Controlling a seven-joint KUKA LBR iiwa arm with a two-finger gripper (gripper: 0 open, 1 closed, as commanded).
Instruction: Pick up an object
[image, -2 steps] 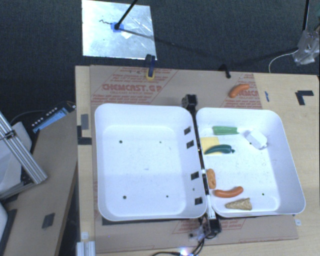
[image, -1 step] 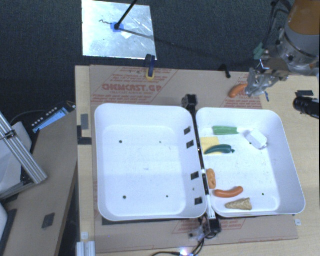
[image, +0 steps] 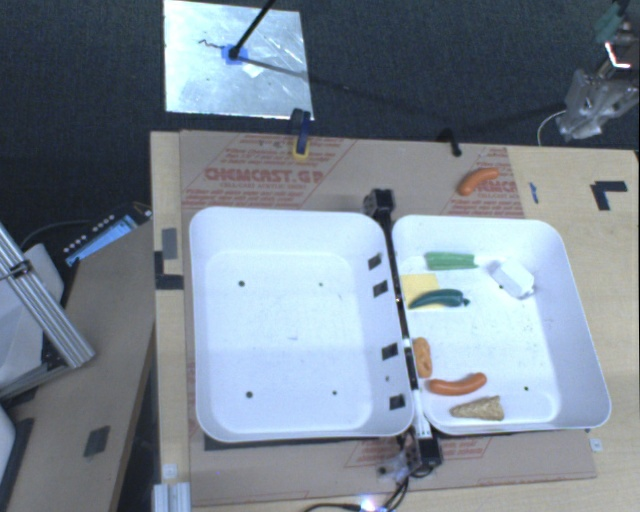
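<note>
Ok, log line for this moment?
gripper: top right, off the bins | right bin: sausage, green pepper, other items | sausage on board | nothing picked

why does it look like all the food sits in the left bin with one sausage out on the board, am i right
Not quite: the camera view shows the food in the right bin, not the left bin. One sausage does lie outside on the board.

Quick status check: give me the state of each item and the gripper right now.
gripper: raised off the bench at the far right corner
green pod: lying flat in the right bin
dark green pepper: lying on a yellow block
white piece: loose, lying flat
orange sausage: lying flat
outside sausage: on the cardboard, outside the bins
</note>
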